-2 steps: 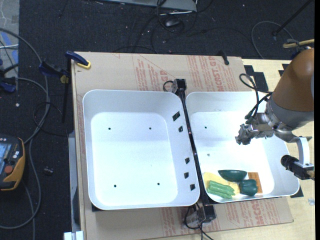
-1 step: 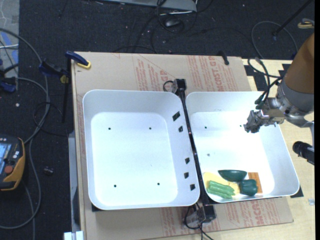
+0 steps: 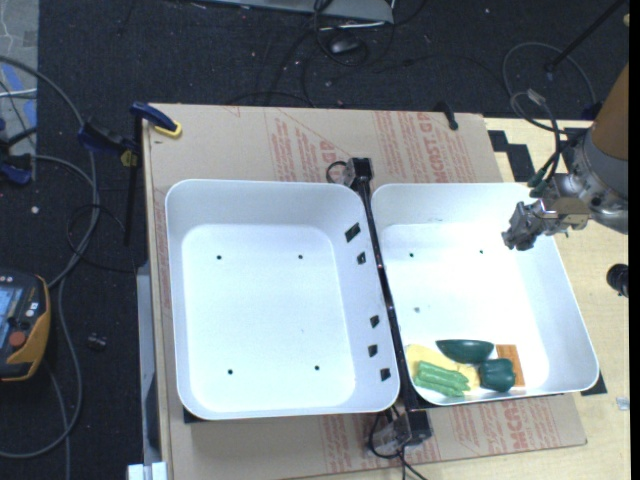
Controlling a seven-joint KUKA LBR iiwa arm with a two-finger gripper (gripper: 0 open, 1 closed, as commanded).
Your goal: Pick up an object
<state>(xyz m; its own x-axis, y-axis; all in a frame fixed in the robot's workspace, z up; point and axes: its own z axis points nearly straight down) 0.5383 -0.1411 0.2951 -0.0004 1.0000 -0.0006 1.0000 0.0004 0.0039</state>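
While the arm (image 3: 605, 158) reaches in from the right, its gripper (image 3: 522, 230) hangs over the upper right rim of the right bin (image 3: 470, 278); whether it is open or closed cannot be told at this size, and nothing can be seen held in it. Objects lie clustered at the near edge of the right bin, well apart from the gripper: a dark green bowl-shaped piece (image 3: 465, 349), a light green ridged piece (image 3: 441, 378), a teal block (image 3: 497, 374), a yellow piece (image 3: 424, 354) and an orange piece (image 3: 510, 353). Left bin (image 3: 270, 298) adjoins along a black divider (image 3: 377, 288). Both bins rest on a cardboard sheet (image 3: 300, 138).
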